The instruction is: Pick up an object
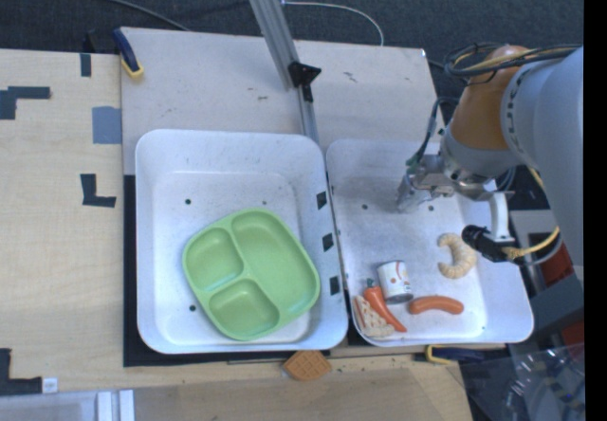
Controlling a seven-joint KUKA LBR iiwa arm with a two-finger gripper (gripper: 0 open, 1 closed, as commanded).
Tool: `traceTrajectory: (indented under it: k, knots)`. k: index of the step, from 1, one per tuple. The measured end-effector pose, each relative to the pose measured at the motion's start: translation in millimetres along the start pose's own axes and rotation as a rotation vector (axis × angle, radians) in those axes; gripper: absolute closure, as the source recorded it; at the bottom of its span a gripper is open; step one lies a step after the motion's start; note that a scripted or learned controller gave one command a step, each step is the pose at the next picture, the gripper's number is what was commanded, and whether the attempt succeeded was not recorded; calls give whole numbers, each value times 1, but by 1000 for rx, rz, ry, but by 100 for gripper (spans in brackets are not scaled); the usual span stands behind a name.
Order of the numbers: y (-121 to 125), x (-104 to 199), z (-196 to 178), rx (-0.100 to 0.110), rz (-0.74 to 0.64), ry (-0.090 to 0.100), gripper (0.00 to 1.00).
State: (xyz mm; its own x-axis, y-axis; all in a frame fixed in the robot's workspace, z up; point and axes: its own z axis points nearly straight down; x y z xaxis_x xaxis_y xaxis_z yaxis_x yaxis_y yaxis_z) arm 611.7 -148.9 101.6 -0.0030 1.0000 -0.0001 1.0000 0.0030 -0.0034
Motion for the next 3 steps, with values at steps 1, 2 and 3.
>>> traceTrajectory:
  k: [1,2,3]
  knots:
    - [-5,-6,-46,-6,3,-1,100]
    - [-13,-6,-93,-6,2,-1,100]
    - [-12,-6,-143,-8,1,-1,100]
